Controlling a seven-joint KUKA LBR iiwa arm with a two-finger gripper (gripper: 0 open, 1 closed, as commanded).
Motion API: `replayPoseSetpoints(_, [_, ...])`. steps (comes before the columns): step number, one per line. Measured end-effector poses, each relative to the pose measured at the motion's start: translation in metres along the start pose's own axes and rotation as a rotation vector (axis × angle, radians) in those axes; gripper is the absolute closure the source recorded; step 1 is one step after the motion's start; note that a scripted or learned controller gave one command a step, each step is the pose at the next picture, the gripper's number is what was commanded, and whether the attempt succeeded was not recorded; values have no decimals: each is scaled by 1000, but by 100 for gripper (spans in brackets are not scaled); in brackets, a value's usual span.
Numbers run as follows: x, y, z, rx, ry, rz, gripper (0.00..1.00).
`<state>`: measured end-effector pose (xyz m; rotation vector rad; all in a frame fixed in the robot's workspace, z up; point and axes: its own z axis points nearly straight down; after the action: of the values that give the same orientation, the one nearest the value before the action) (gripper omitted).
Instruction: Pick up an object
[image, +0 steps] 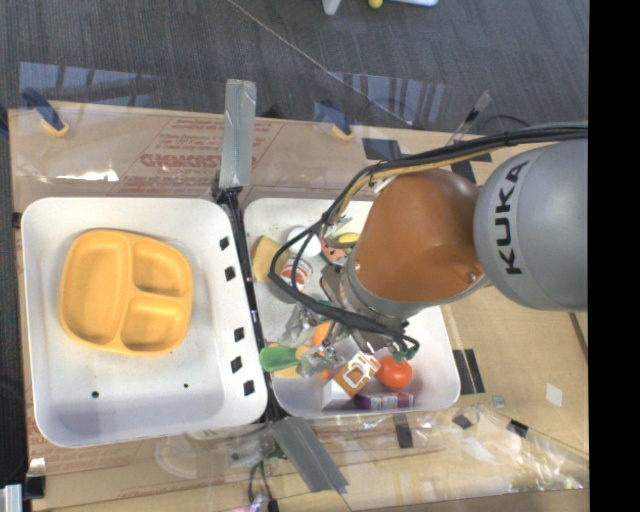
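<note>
My arm reaches down into the right bin (440, 372), its orange band covering much of the bin's middle. The gripper (320, 335) is low among a pile of small objects near the bin's front left. Around it lie a green piece (280, 354), an orange and white block (354, 375), a red tomato-like ball (395, 374) and a purple item (383, 401). A yellow piece (264, 256) and a red and white item (296, 272) lie farther back. The arm and cables hide the fingertips.
The left bin (60, 415) holds a yellow divided plate (125, 290). A black divider strip (243, 310) runs between the two bins. Black cables (330, 215) loop over the back of the right bin. Grey tape (238, 130) lies behind the bins.
</note>
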<state>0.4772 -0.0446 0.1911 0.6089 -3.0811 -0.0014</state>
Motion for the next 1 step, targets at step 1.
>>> replayPoseSetpoints(1, [5, -49, -27, 3, -3, -320, 100])
